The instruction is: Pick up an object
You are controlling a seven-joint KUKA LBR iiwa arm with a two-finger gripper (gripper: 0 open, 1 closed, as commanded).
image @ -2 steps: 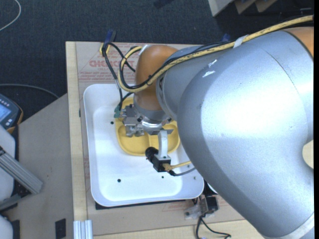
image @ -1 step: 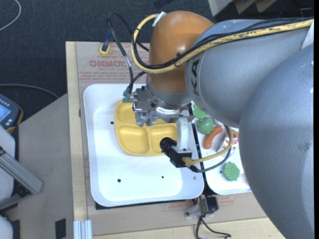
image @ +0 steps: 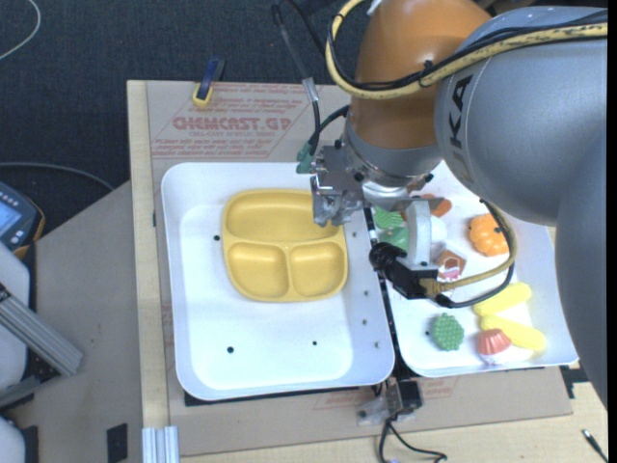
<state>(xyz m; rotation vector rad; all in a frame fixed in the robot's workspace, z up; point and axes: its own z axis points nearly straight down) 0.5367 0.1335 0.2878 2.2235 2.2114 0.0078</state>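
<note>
Bench [image: 164,374] cardboard-topped; dark carpet [image: 116,27] around; pincer [image: 328,210] state unclear, over yellow tray [image: 280,249].

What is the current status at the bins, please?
Gripper low over yellow tray's right rim, left bin. Nothing seen held. Toy food sits in right bin.

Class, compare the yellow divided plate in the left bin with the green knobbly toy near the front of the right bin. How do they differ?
The yellow divided plate is far larger than the green knobbly toy. The plate is smooth and shallow with three compartments; the toy is a bumpy lump. The plate lies alone; the toy sits among other toys. Each rests in a white bin.
</note>
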